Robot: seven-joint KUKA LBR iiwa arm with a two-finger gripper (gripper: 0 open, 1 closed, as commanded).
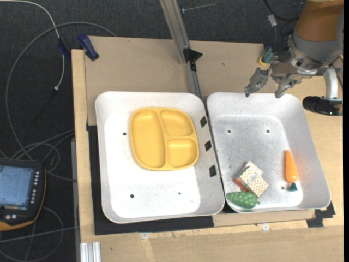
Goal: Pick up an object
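Note:
My gripper (267, 90) hangs over the far rim of the right bin (256, 113), open, with nothing between its two fingers. Near the bin's front lie a small patterned box (252, 178), a green vegetable (242, 200) just below it, and an orange carrot (290, 166) at the right side. A thin red item pokes out between the box and the green vegetable. All of these sit well in front of the gripper, nearer the camera.
The left bin (114, 190) holds a yellow divided plate (163, 137). A metal pole (177, 23) slants down to the gap between the bins. Black clips mark the inner rims. A handheld pendant (19, 192) and cables lie off the bench at left.

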